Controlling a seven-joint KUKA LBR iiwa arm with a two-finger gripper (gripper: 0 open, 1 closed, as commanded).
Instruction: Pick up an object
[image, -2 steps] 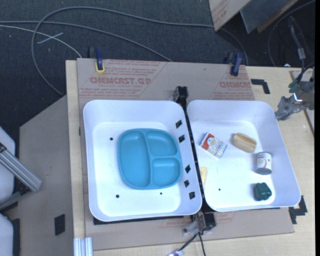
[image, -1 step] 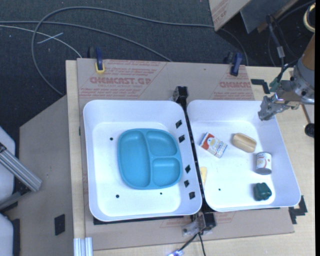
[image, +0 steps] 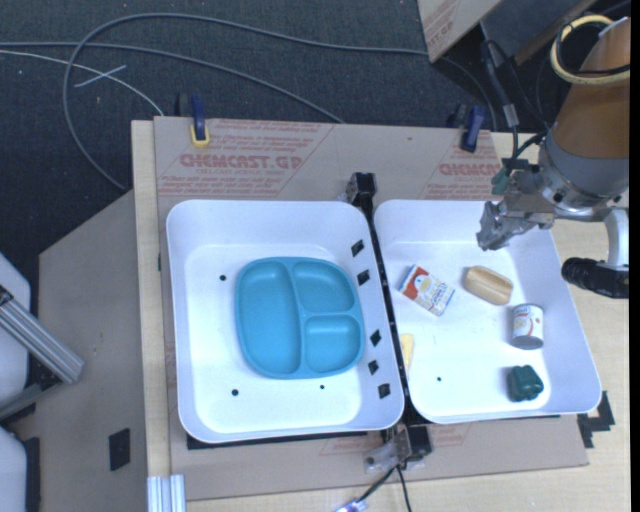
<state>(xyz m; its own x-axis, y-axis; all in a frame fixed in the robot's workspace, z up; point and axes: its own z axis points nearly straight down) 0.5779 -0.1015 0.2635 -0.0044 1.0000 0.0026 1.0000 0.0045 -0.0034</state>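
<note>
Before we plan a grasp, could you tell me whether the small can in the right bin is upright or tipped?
Tipped. The small can lies on its side on the right bin floor.

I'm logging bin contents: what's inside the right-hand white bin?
The right bin holds a small carton, a bread roll, a can and a dark green item. The gripper hides its far corner.

Bins (image: 190, 240): smooth white plastic, slight sheen. Blue plate (image: 298, 317): glossy plastic. Bench (image: 250, 145): matt brown cardboard, red print. Can (image: 526, 325), lower right: shiny metal, paper label. Floor (image: 80, 120): dark rough carpet.
</note>
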